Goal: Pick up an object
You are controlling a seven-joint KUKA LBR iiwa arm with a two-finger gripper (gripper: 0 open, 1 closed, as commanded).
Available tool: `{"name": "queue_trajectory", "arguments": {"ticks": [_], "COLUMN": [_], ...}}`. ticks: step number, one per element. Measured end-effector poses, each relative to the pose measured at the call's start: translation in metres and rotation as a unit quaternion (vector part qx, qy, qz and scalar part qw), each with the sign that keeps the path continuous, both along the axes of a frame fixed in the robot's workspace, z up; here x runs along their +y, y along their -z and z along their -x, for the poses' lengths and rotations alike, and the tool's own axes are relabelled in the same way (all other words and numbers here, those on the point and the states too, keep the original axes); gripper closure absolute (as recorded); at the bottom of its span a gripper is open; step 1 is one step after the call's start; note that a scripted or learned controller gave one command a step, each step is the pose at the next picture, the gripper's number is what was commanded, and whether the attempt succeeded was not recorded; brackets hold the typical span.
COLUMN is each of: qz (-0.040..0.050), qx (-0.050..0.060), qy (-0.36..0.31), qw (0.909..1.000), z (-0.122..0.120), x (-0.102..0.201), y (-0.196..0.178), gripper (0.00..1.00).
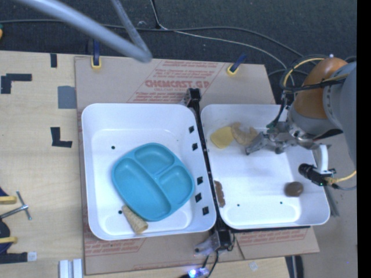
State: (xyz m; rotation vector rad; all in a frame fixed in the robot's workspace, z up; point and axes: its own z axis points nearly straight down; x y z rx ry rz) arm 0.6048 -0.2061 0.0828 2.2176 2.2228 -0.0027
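In the right bin [261, 213] lie a flat yellow piece [221, 137] and, touching its right side, a crumpled tan piece [243, 134], both near the back left. My gripper [253, 147] reaches in from the right, low over the bin floor, with its tip just below and to the right of the tan piece. A small brown lump [294, 189] rests near the bin's right wall. A dark brown scrap [219, 192] lies against the left wall. Nothing is seen held by the gripper.
The left bin [95, 155] holds a blue divided plate [152, 180] and a tan cork-like cylinder [134, 219] at its front edge. A black hinge strip [200, 155] runs between the bins. Cables [316, 175] hang by the arm's wrist at the right.
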Motion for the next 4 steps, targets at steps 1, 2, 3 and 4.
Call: {"name": "queue_trajectory", "arguments": {"ticks": [1, 2, 3, 4], "qz": [0.0016, -0.0013, -0.0012, -0.0008], "qx": [-0.002, 0.001, 0.0, -0.001], "qy": [-0.001, 0.0, 0.0, 0.0], "qw": [1.0, 1.0, 1.0, 1.0], "z": [-0.001, -0.004, -0.009, -0.01], "x": [-0.001, -0.001, 0.002, 0.002], "y": [-0.014, -0.054, -0.096, -0.13], "gripper": [1.0, 1.0, 1.0, 1.0]}}
